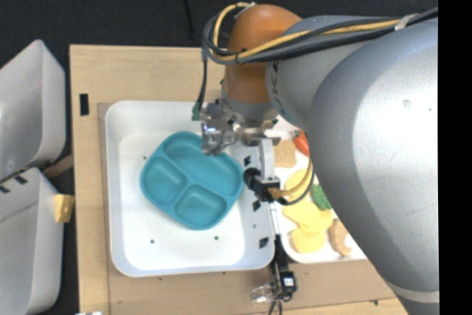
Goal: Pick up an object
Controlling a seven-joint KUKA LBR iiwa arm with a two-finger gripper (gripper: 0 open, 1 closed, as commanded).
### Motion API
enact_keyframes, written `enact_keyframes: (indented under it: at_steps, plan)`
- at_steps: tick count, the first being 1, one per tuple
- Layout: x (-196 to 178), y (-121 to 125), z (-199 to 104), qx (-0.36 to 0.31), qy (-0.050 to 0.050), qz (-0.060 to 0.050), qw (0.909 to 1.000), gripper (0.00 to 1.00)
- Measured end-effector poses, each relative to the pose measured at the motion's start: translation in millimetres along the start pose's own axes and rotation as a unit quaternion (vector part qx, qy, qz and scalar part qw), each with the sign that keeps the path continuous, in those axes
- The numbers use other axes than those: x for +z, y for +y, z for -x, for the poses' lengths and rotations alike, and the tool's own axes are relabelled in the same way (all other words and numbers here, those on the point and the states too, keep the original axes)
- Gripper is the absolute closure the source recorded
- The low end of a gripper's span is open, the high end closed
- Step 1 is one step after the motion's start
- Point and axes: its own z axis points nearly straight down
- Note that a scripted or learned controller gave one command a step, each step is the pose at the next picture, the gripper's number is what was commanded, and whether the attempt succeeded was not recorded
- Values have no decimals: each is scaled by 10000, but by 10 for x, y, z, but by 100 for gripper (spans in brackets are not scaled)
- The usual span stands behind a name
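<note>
A teal divided plate (190,182) lies in the left white bin (133,247), tilted, with three compartments showing. My gripper (212,135) hangs from the orange-banded wrist right over the plate's upper right rim. Whether it touches the rim is unclear from this angle. In the right bin (324,256) lie several pieces: yellow shapes (308,221), a tan slab (285,153), an orange-red piece (302,143), a green piece (319,196) and a beige piece (340,238). The arm hides most of that bin.
The big grey arm covers the right side of the view. Both bins stand on a pale wooden bench (87,181). White housings (29,107) sit to the left of the bench, with a small yellow part (63,207) beside them.
</note>
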Motion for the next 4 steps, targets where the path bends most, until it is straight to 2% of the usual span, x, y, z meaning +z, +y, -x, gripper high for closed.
enact_keyframes:
  at_steps: [1, 2, 3, 4]
  plan:
    - [-675, -435, -328, -4, 16, 38, 10000, 100]
    - [-1358, -632, -468, 2, 15, 50, 10000, 100]
    - [-2804, -773, -1046, -29, 49, 106, 9999, 100]
    - [-2659, -1123, -1114, 1, 4, 18, 10000, 100]
